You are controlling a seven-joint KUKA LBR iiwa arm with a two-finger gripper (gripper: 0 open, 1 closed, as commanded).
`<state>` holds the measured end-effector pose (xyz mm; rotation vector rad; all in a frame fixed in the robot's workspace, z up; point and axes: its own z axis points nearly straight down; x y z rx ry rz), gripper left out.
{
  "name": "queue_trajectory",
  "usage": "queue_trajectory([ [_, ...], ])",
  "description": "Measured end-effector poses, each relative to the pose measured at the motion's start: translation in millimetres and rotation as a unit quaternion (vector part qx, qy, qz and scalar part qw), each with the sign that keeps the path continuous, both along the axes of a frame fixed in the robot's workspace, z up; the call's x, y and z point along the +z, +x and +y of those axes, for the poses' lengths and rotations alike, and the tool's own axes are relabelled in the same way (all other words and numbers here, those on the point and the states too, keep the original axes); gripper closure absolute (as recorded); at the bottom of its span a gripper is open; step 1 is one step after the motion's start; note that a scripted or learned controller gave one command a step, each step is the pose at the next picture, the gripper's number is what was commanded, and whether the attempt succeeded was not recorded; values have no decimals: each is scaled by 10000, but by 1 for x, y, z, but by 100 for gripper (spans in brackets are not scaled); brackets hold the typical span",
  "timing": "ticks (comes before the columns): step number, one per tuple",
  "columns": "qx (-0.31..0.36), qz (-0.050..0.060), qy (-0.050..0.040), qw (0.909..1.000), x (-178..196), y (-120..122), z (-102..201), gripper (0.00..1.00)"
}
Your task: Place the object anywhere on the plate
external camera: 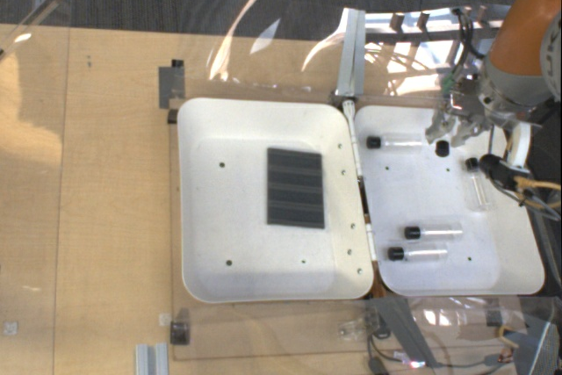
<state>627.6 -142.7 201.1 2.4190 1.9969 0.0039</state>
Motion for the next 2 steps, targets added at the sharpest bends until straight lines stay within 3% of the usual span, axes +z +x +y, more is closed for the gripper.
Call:
queue_trajectory([
  [1,-122,7,15,9999,-16,31,71,100],
  [2,-780,-10,17,9970,43,42,131,100],
])
